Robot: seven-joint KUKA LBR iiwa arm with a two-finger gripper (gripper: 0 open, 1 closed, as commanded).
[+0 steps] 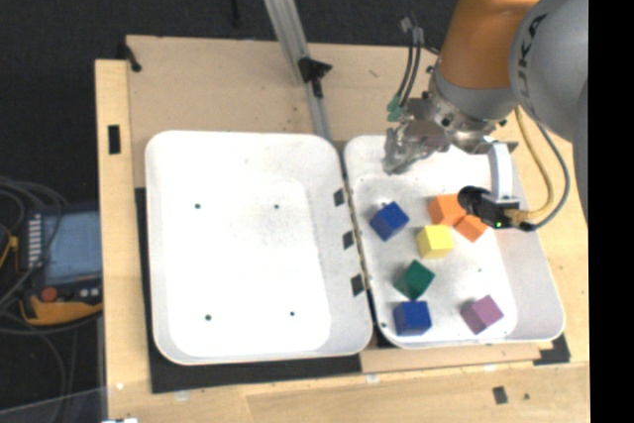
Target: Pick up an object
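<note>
Bench: a pale wooden board (228,84), squared off against a dark floor, with small black brackets at its edges.
Left bin: a shallow white tray (243,248) with rounded corners, its floor marked by a few small dark dots.
Right bin: a second white tray (530,287) touching the first along a seam with black clips; it holds all the blocks.
Arm: grey with an orange band (485,10), coming in from the right and hanging over the far end of the right bin.
Gripper: (401,154) pointed down over the bin's far-left corner, nothing visible between the fingers; whether it is open or closed cannot be told from this angle.
Blocks: a blue cube (389,220) nearest the gripper, a yellow cube (434,241), an orange piece (448,209) partly hidden by a black fitting on the arm, a green cube (414,279), a second blue cube (412,316) at the near edge, and a purple cube (482,313).
Pole: a grey metal strut (282,5) slanting from the top down to the seam between the bins.
Room: dark floor all round; at left, a handheld control pendant (64,258) with a screen, trailing cables.
</note>
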